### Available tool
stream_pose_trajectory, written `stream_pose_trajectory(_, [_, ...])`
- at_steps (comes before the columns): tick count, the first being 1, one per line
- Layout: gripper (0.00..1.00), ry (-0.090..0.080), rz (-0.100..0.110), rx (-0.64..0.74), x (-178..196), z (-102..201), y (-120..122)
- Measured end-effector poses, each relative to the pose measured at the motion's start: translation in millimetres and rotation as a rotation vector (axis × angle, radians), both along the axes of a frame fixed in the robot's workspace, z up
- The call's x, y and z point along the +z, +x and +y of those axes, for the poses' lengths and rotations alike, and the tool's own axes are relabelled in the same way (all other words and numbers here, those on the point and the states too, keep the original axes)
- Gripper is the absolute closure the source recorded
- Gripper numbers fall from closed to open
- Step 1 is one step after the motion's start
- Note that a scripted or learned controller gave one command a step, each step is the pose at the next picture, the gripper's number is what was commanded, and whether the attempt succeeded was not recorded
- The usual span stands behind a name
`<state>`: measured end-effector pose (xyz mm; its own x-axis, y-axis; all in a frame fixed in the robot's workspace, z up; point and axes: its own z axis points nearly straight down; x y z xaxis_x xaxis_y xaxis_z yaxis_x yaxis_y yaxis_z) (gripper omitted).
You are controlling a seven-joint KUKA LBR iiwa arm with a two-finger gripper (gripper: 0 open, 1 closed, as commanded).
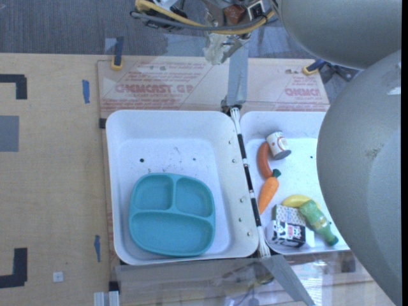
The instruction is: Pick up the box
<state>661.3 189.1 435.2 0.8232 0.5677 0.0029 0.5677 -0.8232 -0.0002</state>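
my arm point(363, 139) is big, smooth and grey, with rounded links; yellow and black cables point(191, 18) loop near my wrist.

The surface point(51, 171) is pale wood, and the tool point(220, 46) hangs over its far edge, where a printed cardboard sheet point(159, 85) lies flat just below and to both sides of it. Nearer the camera than the tool, two shallow white bins sit on the surface side by side, touching along their inner rims: the left bin point(166, 129) lies below and slightly left of the tool, the right bin point(299, 152) below and to its right. Far left of the tool, black tape marks point(16, 87) and short blue tape strips point(85, 91) are stuck to the bare wood.
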Motion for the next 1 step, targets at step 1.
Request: stream_pose_trajectory(1, [1.00,0.000,0.000,-0.090,-0.1,33.0,-1.6])
